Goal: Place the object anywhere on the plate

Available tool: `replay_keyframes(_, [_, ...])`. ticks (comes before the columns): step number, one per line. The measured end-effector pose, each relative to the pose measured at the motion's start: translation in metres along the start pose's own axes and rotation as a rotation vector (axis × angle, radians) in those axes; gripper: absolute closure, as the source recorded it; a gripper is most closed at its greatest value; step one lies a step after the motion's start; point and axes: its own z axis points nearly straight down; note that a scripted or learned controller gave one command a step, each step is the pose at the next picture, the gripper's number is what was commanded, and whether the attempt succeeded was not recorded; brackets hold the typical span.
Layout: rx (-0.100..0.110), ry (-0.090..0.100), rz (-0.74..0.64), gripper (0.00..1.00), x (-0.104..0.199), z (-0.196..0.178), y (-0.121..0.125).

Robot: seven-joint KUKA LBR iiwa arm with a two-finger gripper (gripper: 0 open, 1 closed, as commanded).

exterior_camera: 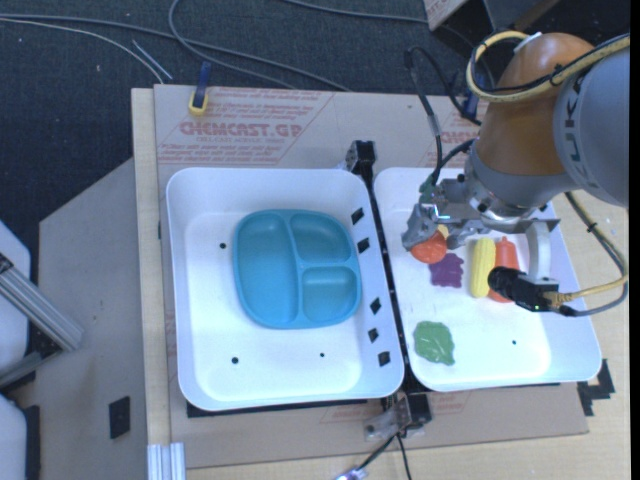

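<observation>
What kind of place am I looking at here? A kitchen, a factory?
Most likely a robot test bench in a lab, not a kitchen: a robot arm reaches over two white bins, holding a blue plate and toy food, with loose cables on the carpet.

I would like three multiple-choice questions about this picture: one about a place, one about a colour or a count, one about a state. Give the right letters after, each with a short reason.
1. Where is the blue plate?
A. In the left bin
B. In the right bin
C. On the cardboard behind the bins

2. What colour is the flat toy nearest the front rim of the right bin?
A. Purple
B. Green
C. Yellow

3. What lies in the plate's compartments?
A. The orange piece
B. The yellow corn
C. Nothing yet

Answers:
1. A: the plate lies in the middle of the left bin.
2. B: it is green; the purple piece and the yellow corn lie farther back, near the gripper.
3. C: all three compartments show bare blue, and the toys lie in the right bin.
</observation>
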Motion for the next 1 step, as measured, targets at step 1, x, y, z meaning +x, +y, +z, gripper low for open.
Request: replay_keyframes(1, [0.0, -0.001, 0.001, 1.0, 0.0513, -0.0046, 0.0316])
